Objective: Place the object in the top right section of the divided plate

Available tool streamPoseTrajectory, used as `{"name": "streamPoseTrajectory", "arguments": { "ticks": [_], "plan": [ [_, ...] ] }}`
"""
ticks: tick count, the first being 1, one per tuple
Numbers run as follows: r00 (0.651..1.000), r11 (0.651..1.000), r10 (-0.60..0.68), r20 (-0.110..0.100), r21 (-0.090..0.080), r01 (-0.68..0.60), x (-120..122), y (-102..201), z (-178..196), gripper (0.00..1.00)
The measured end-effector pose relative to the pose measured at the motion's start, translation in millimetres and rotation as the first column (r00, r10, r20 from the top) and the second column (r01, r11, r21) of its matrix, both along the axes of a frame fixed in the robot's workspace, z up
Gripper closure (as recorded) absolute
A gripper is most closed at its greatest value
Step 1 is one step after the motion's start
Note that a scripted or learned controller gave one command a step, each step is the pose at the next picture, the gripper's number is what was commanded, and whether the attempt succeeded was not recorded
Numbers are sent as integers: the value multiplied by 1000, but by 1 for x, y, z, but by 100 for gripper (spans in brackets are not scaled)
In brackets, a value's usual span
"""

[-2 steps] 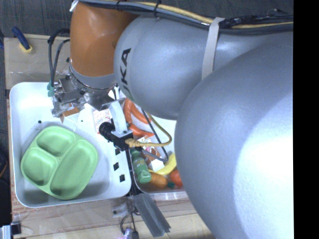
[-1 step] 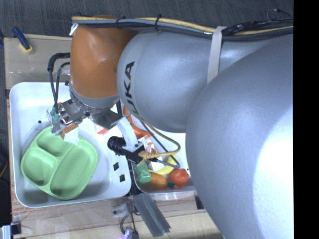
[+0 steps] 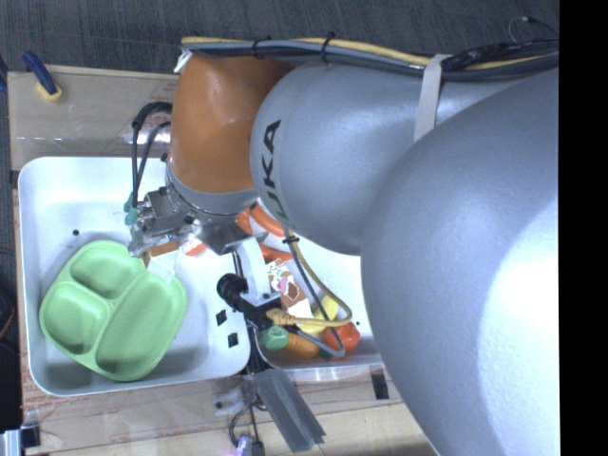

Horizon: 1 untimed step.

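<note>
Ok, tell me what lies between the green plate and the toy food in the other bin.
No loose thing: the camera view shows just white bin floor from the plate to the toy food.

Two bins side by side on the surface

We find the divided plate [image 3: 112, 310] in the left bin [image 3: 57, 183], toward its front-left corner; a heap of small things [image 3: 306, 335] lies in the right bin [image 3: 323, 372], against its front edge.

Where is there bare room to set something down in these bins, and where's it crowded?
Bare floor: the upper-left corner of the left bin, between its walls and the divided plate; also a strip between the plate and that bin's right wall. Crowded: around the gripper at the plate's upper-right edge, and the right bin, piled with toys.
</note>
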State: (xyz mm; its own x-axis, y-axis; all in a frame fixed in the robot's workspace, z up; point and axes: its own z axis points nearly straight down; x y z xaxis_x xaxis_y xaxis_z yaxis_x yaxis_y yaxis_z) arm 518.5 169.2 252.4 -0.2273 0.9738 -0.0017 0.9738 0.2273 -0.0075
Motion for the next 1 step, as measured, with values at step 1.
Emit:
{"name": "streamPoseTrajectory", "arguments": {
  "ticks": [1],
  "plan": [
    [957, 957, 290, 1, 2, -290, -11, 37, -5, 100]
  ]
}}
